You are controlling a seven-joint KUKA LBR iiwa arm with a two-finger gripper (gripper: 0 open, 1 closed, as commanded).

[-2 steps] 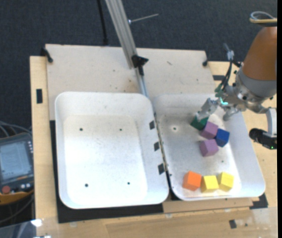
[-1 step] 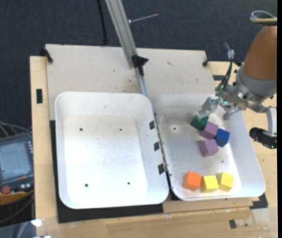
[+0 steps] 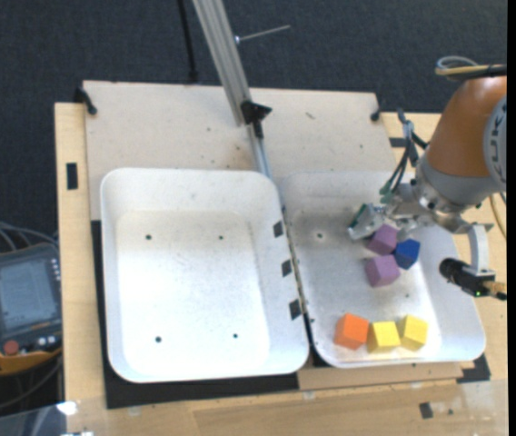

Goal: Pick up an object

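Note:
My gripper (image 3: 367, 222) hangs low over the upper middle of the right bin (image 3: 331, 198), at the end of the grey and orange arm coming in from the right. A purple block (image 3: 385, 241) lies just below and to the right of the gripper, touching or nearly touching it. A second purple block (image 3: 382, 271) sits a little nearer the front, and a blue block (image 3: 408, 253) lies to the right of the two. Along the bin's front edge stand an orange block (image 3: 352, 331) and two yellow blocks (image 3: 385, 336) (image 3: 414, 331) in a row.
The left bin (image 3: 194, 271) lies beside the right one, with a ridge between them. A slanted metal post (image 3: 226, 53) rises from the back of the bench. A teach pendant (image 3: 17, 298) sits off the bench at the left.

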